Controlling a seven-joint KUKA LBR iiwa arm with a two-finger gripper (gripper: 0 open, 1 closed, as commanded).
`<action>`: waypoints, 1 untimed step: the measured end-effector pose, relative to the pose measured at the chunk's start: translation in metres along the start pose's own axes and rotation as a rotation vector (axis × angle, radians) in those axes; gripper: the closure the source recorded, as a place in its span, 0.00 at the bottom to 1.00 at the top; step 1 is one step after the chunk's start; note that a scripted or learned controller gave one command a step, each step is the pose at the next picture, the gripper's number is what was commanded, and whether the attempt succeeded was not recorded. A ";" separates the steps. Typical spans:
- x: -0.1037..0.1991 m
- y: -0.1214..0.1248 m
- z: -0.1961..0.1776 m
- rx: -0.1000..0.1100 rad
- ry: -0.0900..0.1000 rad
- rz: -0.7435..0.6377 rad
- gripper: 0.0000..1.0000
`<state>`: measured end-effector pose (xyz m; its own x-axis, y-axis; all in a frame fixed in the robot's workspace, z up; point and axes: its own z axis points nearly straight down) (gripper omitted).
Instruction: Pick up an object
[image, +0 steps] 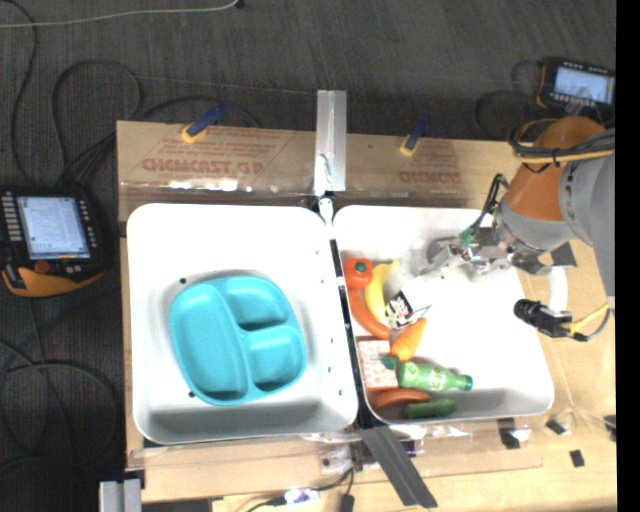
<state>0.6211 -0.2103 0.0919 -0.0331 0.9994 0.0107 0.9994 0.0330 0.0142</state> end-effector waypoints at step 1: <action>-0.001 0.052 0.000 0.024 0.008 0.009 0.00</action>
